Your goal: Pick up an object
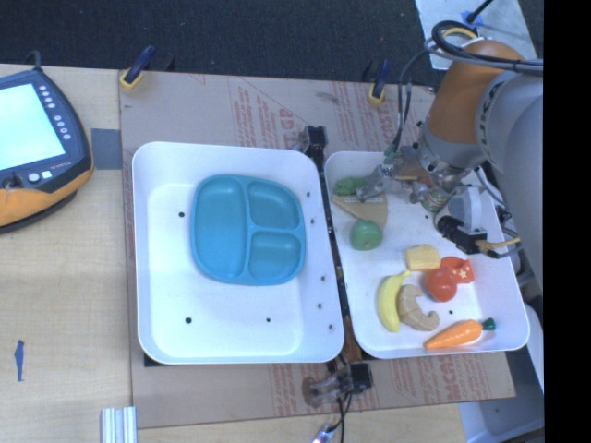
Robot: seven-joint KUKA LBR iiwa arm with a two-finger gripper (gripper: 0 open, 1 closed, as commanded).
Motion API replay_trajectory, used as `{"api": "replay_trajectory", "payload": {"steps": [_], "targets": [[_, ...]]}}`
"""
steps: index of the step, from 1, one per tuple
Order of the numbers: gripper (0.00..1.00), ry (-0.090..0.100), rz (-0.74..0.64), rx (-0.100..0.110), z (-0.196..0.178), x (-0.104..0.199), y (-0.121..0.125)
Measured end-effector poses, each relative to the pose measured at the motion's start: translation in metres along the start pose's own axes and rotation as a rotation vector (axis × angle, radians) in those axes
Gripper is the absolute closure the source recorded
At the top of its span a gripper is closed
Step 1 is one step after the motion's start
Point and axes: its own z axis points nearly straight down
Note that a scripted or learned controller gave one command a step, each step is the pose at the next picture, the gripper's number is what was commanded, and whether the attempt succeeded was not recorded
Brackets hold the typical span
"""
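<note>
Lying in the right bin (517, 293) are eight small food items, any of which may serve as the object to pick up: one dark green leafy piece (349, 187) at the far left corner, one tan wedge (366, 210) just in front of it, one round green fruit (366, 235) touching the wedge's near tip, one pale yellow block (423, 257), one red tomato-like piece (447, 279) just right of the block, one yellow banana (390, 301), one beige knobbly piece (417, 310) nested against the banana's inner curve, and one orange carrot (456, 334) along the near rim. The gripper (377, 185) is low over the far left corner of this bin, its metal tip lying just beside the dark green leafy piece on that piece's right and directly above the tan wedge; whether the jaws are wide or narrow cannot be told, and no item is seen between them. Behind the gripper the grey arm with its orange band (462, 100) enters from the right, trailing black cables. The left bin (148, 275) holds one blue divided plate (247, 228) with three compartments. Both bins rest on one brown cardboard sheet (268, 109), held by two yellow-and-blue clamps (137, 68) at its far edge. One orange-cased control pendant (37, 150) lies on the wooden bench (55, 321) at far left.
</note>
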Motion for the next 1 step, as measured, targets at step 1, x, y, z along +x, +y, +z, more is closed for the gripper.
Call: {"api": "replay_trajectory", "payload": {"steps": [1], "targets": [[1.0,0.001,-0.002,0.0,-0.0114,0.0,0.001]]}}
